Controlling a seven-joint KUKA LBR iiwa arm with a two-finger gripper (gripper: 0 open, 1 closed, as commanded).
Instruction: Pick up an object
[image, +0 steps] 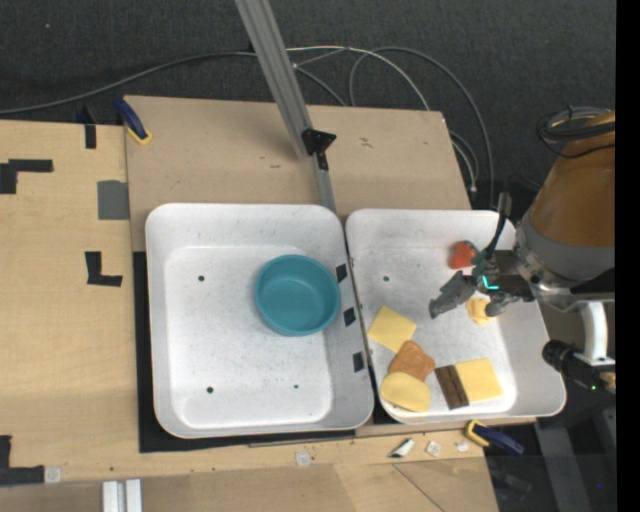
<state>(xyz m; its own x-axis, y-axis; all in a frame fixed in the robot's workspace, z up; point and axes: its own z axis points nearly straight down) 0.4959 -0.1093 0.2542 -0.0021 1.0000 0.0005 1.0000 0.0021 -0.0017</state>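
Approach step: my tool (472, 296), fingers spread wide and holding nothing, hangs over the right bin (420, 232), beside a small yellow piece (481, 310). Next I must lower and close. Count: one blue bowl (296, 293) in the left bin (180, 300); six food pieces at right.

- The bowl (296, 294) sits in the left bin (180, 240), toward its right side.
- In the right bin (400, 232) several food pieces lie near the front — a flat slice (391, 327), behind a bread-like piece (411, 359) and a rounded piece (406, 392).
- A sandwich-like block (468, 382) lies to their right.
- The gripper (468, 297) is over the right bin, with a small round piece (461, 254) behind it.
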